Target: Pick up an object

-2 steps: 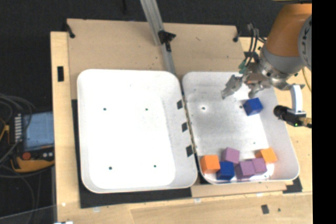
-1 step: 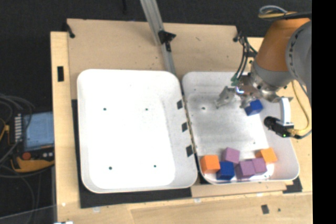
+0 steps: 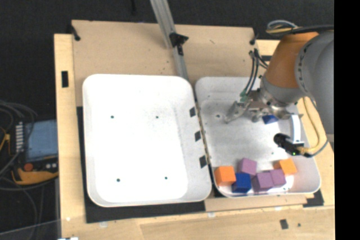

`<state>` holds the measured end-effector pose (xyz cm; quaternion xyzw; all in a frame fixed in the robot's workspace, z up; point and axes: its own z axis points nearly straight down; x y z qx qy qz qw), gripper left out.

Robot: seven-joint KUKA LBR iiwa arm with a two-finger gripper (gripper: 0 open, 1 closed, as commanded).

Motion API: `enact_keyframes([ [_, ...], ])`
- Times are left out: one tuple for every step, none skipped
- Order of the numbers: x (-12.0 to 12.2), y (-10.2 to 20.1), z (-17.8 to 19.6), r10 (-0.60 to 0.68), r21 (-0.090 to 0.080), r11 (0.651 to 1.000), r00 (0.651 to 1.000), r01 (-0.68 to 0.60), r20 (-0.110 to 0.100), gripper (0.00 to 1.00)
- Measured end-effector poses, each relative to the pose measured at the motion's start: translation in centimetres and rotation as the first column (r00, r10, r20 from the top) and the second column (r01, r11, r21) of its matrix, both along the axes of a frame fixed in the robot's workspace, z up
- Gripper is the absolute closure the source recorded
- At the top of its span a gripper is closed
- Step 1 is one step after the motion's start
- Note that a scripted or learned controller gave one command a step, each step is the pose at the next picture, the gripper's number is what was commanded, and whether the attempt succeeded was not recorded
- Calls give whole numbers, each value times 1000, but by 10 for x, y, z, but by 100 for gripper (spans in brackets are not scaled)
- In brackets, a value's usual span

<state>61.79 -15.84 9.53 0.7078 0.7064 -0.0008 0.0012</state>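
My end effector [image 3: 232, 115] hangs low over the right bin [image 3: 225, 137], fingers spread, holding nothing. Approach step. Blocks sit at bin's near edge, e.g. orange block [image 3: 226, 174]. Next: shift toward them, descend, close.

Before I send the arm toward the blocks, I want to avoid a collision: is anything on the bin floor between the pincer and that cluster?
Nothing visible. The pincer hangs over bare floor in the right bin; the stretch down to the orange block and purple block is open.
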Motion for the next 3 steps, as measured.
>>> enact_keyframes([
  [1, -1, 14, -6, 1, 1000, 1000, 6, 5, 100],
  [12, 2, 66, 4, 1, 1000, 1000, -4, 6, 100],
  [10, 10, 121, 6, 1, 1000, 1000, -6, 7, 100],
])
